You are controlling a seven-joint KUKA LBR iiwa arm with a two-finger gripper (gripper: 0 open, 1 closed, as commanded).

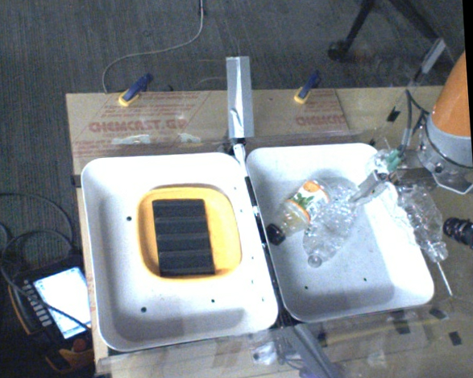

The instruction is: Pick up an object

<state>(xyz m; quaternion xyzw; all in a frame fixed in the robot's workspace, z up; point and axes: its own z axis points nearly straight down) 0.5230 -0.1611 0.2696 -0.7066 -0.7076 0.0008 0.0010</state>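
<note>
bottle: a crumpled clear plastic bottle (323,214) with an orange-and-green label lies on its side in the right bin (365,292), cap end toward 8 o'clock, body running up toward 2 o'clock.
gripper: the gripper (379,179) sits at the bottle's 2 o'clock end, over the bin's upper right part; whether it is clenched on the plastic or released, i cannot tell.
arm: grey wrist and orange band (464,99) come in from 3 o'clock.
left bin: the left bin (120,313) holds a yellow tray with a black ribbed block (183,236) at its centre.
bench: two blue-and-yellow clamps (135,89) at 12 o'clock on the cardboard behind the bins.
</note>
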